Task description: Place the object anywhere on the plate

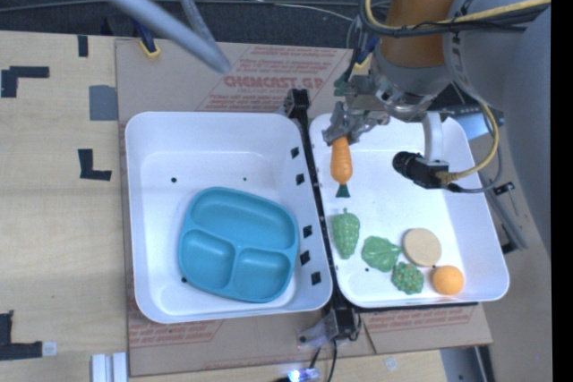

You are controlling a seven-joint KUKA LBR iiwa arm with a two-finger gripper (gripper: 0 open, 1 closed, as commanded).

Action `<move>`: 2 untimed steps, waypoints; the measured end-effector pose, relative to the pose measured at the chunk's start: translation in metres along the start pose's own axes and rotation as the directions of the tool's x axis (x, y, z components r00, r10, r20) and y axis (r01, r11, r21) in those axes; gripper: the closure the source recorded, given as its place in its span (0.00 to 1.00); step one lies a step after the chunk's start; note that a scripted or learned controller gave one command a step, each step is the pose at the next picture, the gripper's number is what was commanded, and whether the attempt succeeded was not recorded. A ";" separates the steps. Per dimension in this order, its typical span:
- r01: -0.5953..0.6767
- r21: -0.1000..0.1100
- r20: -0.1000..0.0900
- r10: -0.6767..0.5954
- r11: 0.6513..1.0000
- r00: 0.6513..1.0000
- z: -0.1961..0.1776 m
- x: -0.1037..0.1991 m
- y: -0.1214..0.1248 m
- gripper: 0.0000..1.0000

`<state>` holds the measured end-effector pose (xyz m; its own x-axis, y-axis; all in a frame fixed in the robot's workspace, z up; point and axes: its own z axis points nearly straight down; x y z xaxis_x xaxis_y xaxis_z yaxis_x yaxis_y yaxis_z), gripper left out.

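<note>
An orange toy carrot (341,163) with a green tip hangs point-down between the fingers of my gripper (341,139), which is shut on its upper end. It is held above the left side of the right bin (474,192), close to the divider between the bins. The blue plate (238,243), with three compartments, lies in the left bin (143,157), down and to the left of the carrot.
On the right bin's floor lie a green leafy vegetable (346,233), another green piece (380,252), a broccoli (407,278), a tan round disc (422,245) and an orange ball (447,279). A black cable fitting (419,168) hangs from the arm beside the carrot.
</note>
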<state>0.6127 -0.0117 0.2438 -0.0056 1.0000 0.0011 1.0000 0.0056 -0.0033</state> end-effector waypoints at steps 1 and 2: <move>0.000 -0.001 0.000 0.000 1.000 1.000 0.000 0.048 -0.002 1.00; 0.002 0.000 0.000 -0.002 1.000 1.000 -0.001 0.104 -0.013 1.00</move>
<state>0.5992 0.0917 0.2448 -0.0073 1.0000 0.0015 1.0000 0.0073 -0.0030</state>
